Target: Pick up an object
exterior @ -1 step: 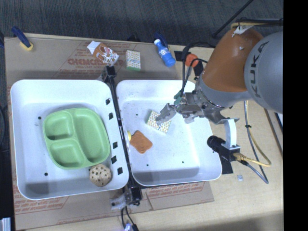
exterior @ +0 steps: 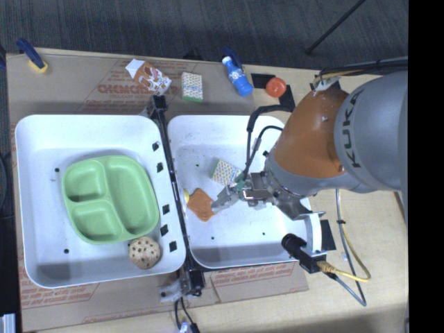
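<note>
In the right bin lies an orange block near the left wall. A green-and-white checkered packet rests just above and right of it. My gripper hangs low over the bin floor, right beside the orange block's right edge and just below the packet. The orange-banded wrist covers the right part of this bin. A small yellow piece sits against the divider wall.
The left bin holds a green divided plate and a cookie. Behind the bins lie a snack packet, a small checkered box, a blue bottle and an orange ball.
</note>
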Controlling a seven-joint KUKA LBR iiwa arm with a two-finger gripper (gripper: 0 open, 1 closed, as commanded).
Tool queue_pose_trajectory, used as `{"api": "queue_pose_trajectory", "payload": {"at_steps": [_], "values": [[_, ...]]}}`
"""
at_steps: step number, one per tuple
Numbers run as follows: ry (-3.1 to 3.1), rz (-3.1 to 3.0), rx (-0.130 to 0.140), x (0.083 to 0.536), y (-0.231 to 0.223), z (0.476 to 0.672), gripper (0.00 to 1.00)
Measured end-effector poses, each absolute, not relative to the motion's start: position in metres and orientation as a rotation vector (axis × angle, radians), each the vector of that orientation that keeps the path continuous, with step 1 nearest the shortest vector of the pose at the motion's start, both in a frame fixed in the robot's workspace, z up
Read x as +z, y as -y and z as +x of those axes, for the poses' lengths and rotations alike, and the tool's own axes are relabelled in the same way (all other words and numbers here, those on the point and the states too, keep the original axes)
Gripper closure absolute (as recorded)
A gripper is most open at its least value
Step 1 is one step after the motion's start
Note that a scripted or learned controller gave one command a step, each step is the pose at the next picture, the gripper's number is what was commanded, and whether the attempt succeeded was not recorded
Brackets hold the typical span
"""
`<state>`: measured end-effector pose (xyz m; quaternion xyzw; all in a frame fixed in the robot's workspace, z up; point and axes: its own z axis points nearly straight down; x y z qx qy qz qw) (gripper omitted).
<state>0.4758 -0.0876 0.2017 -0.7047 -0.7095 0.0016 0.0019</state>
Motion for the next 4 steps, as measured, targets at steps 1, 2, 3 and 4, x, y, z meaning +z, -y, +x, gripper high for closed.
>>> {"api": "queue_pose_trajectory", "payload": {"at_steps": [1,2,3,4], "values": [[2.225,-2.21,0.008,0.089,0.126,0.608,0.0],[2.231,-2.207,0.006,0.102,0.126,0.61,1.0],[2.229,-2.213,-0.002,0.213,0.048,0.587,1.0],[2.226,-2.213,0.006,0.215,0.066,0.532,1.0]]}}
